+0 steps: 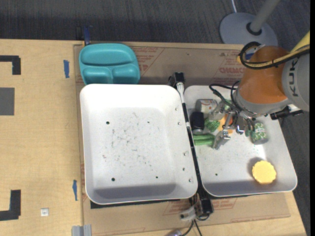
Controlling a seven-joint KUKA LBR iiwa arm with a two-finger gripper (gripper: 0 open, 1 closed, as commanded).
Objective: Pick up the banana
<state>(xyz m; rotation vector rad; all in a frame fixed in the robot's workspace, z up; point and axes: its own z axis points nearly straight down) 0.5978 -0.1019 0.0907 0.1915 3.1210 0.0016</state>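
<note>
Two shallow white plastic bins with rounded corners sit side by side on a flat brown cardboard bench (39, 146). We see fine scuff marks on the floor of the left bin (133, 141), and a glossy teal moulded tray with compartments (109, 63) behind it. In the right bin (231, 181), the grey arm with its orange band brings the metal pincer (224, 132) down among small clutter: a green strip-shaped piece (203, 140), a black block (197, 121) and a speckled green-and-white lump (258, 132). We cannot tell how far the pincer is open or whether it grips anything. The banana (264, 172) lies apart from the pincer, toward the bin's near right corner. It appears as a matte yellow, squat, rounded shape with a wavy edge.
</note>
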